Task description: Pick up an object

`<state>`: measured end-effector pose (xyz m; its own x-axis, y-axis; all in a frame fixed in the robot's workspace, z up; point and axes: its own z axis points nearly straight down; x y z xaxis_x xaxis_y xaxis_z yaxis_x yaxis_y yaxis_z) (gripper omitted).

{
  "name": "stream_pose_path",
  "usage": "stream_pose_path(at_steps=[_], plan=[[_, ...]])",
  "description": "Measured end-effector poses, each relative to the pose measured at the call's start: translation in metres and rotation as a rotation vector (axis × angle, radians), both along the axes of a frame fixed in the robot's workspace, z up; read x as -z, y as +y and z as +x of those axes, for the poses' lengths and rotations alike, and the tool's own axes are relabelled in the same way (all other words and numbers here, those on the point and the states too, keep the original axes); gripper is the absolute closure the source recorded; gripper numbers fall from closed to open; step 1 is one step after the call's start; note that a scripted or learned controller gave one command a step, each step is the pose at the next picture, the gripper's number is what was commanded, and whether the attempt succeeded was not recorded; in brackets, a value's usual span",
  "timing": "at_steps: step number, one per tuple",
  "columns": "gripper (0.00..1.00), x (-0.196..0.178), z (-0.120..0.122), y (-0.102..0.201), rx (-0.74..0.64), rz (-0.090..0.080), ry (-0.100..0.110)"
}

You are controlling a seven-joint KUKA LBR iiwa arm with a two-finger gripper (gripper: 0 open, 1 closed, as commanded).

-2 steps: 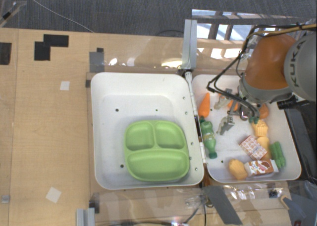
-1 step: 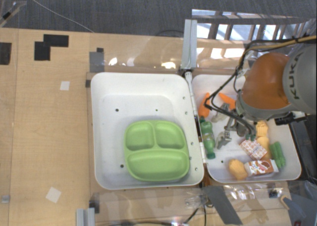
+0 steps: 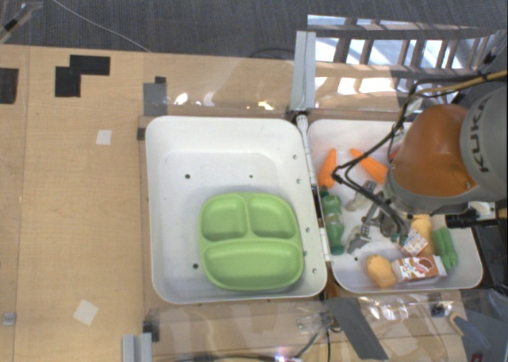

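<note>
The arm is reaching into the right bin (image 3: 475, 273) from its right side, and the gripper (image 3: 367, 235) is hanging low over that bin's middle, close to its left wall. Its dark fingers are pointing down and to the left, but how wide they are standing I cannot tell, since cables and linkage are crowding them. Nothing is showing between them, so the pick looks not yet made. The candidates are all lying in this bin: a green bottle (image 3: 331, 219) against the left wall just beside the gripper, two carrots (image 3: 328, 167) toward the far-left corner, a yellow-orange piece (image 3: 380, 271) and a red-and-white carton (image 3: 416, 268) along the near edge, and a green vegetable (image 3: 444, 248) toward the near-right corner. The left bin (image 3: 171, 146) is carrying a green divided plate (image 3: 251, 240) near its near edge. Closing on something and lifting it are what I judge to be left.
</note>
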<state>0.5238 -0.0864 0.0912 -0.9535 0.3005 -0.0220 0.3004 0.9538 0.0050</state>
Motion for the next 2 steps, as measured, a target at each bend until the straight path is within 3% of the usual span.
stream_pose_path(at_steps=[1, 2], plan=[[0.00, 0.002, 0.079, -0.003, 0.042, 0.002, 0.006], [0.00, 0.001, 0.123, -0.011, 0.206, 0.004, 0.053]])
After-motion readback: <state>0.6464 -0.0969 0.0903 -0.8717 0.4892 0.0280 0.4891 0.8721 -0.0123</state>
